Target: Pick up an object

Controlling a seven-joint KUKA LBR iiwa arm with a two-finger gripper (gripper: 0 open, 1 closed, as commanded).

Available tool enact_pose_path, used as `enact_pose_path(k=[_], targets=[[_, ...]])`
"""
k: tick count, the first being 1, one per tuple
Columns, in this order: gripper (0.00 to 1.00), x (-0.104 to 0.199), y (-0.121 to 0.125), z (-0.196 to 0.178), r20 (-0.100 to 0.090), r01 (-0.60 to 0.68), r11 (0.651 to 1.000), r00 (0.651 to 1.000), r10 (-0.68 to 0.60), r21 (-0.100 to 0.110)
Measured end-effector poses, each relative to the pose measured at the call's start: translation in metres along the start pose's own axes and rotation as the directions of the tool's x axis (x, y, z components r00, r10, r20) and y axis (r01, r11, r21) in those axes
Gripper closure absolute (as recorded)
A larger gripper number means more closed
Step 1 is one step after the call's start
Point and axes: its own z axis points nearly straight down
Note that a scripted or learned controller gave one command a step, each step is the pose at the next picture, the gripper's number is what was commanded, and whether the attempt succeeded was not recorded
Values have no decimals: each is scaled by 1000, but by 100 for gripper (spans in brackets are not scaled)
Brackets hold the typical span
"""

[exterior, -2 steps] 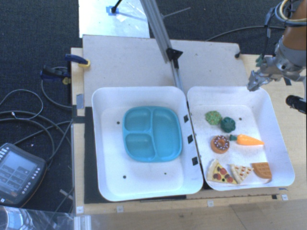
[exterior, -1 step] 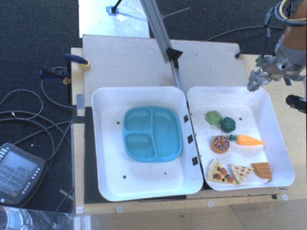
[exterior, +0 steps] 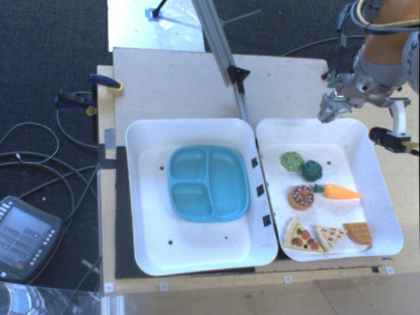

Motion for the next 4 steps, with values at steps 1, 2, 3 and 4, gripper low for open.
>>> enact_pose_path(k=[1, 2, 3, 4], targets=[[100, 55, -16, -6, -2, 1, 1000, 1000, -1, 1], [100, 111, -27, 4, -2, 1, 1000, 1000, -1, 3], [100, 160, -40, -2, -2, 1, 1000, 1000, -1, 2], [100, 223, -51, -1, -3, 2, 1000, 1000, -2, 3]])
